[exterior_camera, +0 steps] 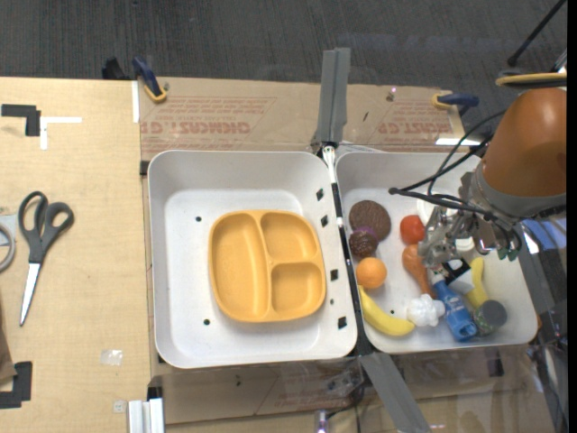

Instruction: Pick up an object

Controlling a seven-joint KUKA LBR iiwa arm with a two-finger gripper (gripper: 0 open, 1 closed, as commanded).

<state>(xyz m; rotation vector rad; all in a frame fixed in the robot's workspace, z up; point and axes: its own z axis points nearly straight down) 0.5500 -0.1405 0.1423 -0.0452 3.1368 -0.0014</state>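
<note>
Hanging over the right white bin [383,165], the two-finger gripper [448,255] sat low among the toys; whether it held anything could not be told. Beside it lay an orange carrot [415,264], a blue bottle [453,309] and a yellow banana [386,321].

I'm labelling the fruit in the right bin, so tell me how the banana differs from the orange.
The banana is yellow, long and curved; the orange is orange and round. The banana lies along the bin's near edge, the orange just behind it, by the wall between the bins. The banana is the longer. Both rest in the right bin, away from the gripper.
</note>
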